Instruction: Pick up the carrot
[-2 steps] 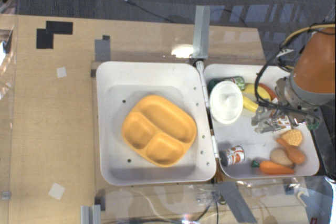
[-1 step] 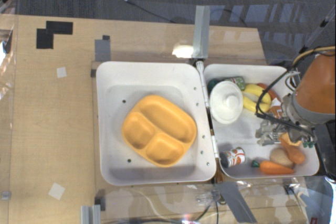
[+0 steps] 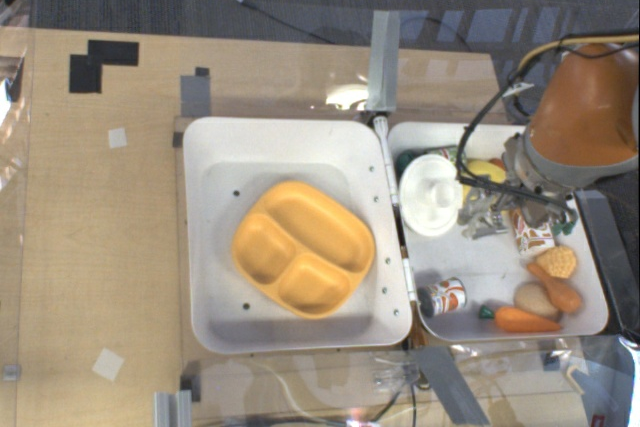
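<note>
The carrot (image 3: 524, 319) is a small orange one with a green stub at its left end, lying flat and pretty much sideways along the near edge of the right bin (image 3: 500, 265), over toward the near right corner. It's just sitting on the bin floor.

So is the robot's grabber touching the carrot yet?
Apart. The camera view shows the gripper up near the white cup, with bare bin floor between it and the carrot at the bin's near edge.

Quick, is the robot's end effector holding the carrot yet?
End effector: cannot be told whether open or closed; it is over the right bin, apart from the carrot, which lies at the bin's near edge.
</note>
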Robot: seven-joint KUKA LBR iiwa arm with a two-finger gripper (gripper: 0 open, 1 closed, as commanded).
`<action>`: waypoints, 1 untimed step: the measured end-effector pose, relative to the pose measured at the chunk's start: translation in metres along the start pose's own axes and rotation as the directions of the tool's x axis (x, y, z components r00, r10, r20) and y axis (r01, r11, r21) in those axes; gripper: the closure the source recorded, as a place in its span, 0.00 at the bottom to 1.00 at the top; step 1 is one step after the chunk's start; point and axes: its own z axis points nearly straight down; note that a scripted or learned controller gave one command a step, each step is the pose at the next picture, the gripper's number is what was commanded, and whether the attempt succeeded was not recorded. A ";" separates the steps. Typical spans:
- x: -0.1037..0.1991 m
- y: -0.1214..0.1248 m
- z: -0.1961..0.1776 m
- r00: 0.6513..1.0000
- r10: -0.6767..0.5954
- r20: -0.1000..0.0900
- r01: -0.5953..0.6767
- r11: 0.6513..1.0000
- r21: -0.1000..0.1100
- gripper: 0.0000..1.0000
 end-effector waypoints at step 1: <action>0.065 0.012 0.055 1.000 -0.004 -0.009 0.004 1.000 -0.001 1.00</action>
